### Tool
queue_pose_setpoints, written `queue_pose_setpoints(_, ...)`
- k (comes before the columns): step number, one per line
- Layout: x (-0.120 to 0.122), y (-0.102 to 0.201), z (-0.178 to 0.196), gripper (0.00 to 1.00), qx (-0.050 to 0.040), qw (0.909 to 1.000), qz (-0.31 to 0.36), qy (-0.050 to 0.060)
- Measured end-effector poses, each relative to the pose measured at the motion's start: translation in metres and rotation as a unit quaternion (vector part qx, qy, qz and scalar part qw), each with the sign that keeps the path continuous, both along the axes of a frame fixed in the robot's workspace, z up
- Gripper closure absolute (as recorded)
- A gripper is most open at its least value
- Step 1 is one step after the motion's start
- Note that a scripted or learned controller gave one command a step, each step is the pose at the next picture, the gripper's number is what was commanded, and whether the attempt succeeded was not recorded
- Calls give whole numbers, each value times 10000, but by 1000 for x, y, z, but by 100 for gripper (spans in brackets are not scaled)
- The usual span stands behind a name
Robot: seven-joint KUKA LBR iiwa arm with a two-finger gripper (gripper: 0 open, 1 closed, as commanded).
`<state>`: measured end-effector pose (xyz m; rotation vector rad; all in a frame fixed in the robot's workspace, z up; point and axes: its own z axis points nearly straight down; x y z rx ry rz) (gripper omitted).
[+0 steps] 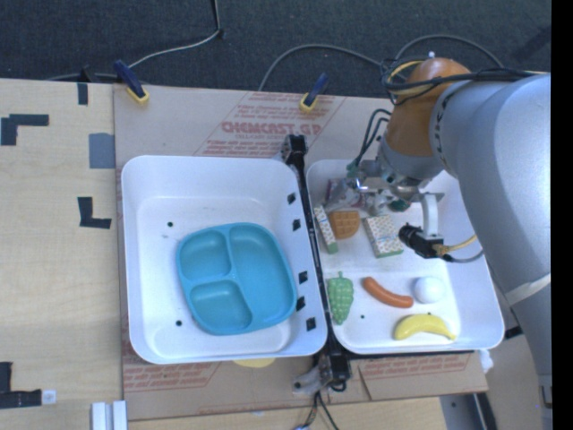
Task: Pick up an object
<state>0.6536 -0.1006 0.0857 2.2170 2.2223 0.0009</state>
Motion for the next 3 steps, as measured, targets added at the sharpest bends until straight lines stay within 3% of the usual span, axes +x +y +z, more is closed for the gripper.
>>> queue_pose_setpoints(1, -11, 1, 1, 0, -4, 10000, -6, 6)
queue_pose_setpoints(2, 8, 6, -1, 0, -2, 10000, -4, 2)
queue_pose_setpoints(3, -8, 6, 0, 0, -4, 10000, -3, -1)
